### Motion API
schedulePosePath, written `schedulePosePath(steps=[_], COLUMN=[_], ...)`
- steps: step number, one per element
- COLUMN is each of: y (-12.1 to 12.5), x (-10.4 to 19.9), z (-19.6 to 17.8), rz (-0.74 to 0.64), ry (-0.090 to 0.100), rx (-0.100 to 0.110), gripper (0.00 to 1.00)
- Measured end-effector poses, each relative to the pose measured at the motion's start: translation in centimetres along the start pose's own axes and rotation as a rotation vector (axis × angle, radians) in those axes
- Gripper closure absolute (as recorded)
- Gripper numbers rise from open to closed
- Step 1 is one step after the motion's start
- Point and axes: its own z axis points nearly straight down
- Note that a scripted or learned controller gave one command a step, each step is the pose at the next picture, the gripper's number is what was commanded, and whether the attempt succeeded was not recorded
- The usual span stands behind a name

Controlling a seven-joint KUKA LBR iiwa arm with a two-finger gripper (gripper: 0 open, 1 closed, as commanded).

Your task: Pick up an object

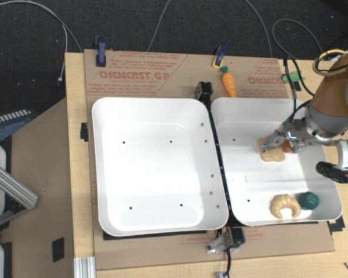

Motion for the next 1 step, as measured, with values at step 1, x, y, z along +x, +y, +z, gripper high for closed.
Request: schedulePosePath(steps=[1], y=[0.1], x=[-0.05], z=[-1.14], rz=[0.0], ry=[-0.002], rx=[-0.003], gripper=[1.0])
